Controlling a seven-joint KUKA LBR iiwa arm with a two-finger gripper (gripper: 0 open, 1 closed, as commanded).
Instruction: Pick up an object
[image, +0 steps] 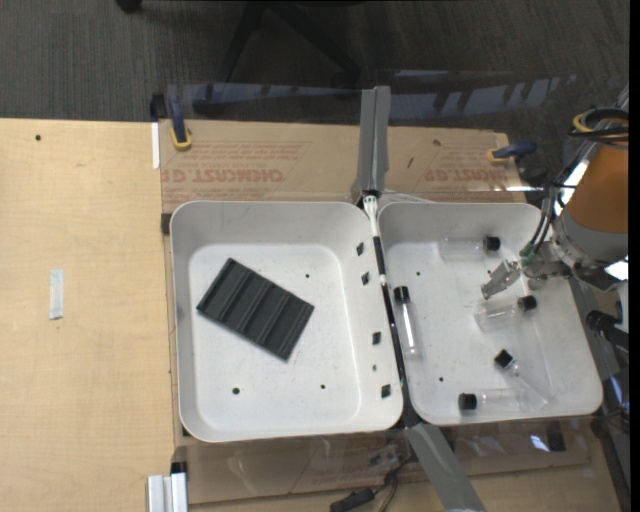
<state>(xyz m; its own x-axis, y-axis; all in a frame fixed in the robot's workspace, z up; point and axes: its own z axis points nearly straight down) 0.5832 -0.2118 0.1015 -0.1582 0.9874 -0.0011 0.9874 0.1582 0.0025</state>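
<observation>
A dark grey ribbed rectangular block lies tilted in the left bin. Several clear plastic tubes with black caps are scattered in the right bin: one near the back, one along the left wall, one in the middle, one further forward and one at the front. My gripper hangs low over the right bin's right half, just above and behind the middle tube. Nothing shows as held in it.
The arm's orange band and cables stand over the right bin's far right corner. A raised divider with black clips separates the bins. Cardboard lies behind the bins, and a wooden tabletop extends left.
</observation>
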